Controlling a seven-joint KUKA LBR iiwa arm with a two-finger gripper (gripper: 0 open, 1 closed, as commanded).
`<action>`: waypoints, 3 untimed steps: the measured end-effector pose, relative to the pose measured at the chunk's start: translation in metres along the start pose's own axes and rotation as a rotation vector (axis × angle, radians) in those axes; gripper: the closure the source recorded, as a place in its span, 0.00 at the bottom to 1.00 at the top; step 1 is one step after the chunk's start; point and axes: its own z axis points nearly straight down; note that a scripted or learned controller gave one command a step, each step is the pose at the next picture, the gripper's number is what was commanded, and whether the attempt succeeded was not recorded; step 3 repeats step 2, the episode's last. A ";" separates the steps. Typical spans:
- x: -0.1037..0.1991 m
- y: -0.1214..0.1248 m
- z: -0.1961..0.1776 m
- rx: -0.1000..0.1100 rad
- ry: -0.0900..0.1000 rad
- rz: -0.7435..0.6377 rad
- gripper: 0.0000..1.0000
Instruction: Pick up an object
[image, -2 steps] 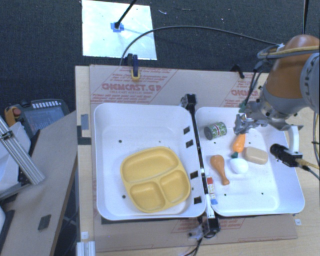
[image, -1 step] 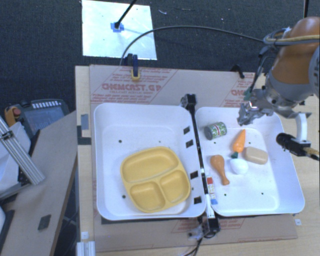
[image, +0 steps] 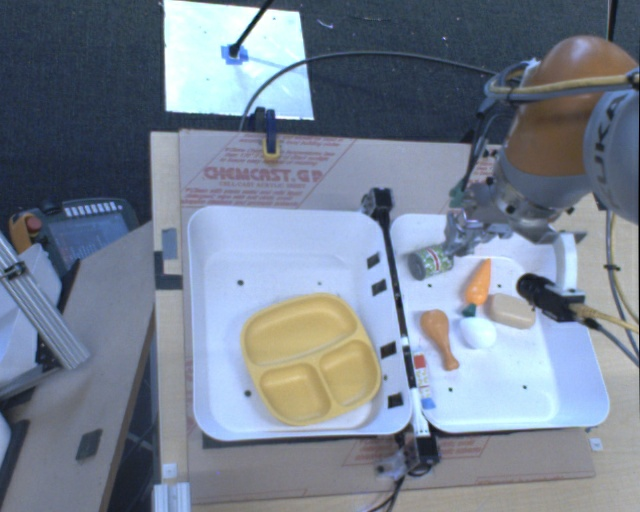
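My gripper (image: 461, 240) hangs over the far left part of the right bin (image: 560, 400). Just below and left of its tip, a small green can (image: 431, 263) lies on its side on the bin floor. An orange carrot (image: 479, 281) lies to the right of the can. Nearer the front are a brown drumstick (image: 438, 335), a white egg (image: 478, 333) and a beige loaf-shaped piece (image: 511, 311). The gripper's tip is close to the can's right end, and whether they touch is unclear.
The left bin (image: 220, 250) holds a yellow divided tray (image: 310, 355) at its front. A black divider rail (image: 395, 310) runs between the bins. The arm's big orange-banded wrist (image: 560, 110) looms over the right bin's far edge.
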 end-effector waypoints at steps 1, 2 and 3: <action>0.054 -0.005 0.018 0.001 0.000 0.000 1.00; 0.104 -0.019 0.034 0.002 0.000 0.000 1.00; 0.104 -0.019 0.034 0.002 0.000 0.000 1.00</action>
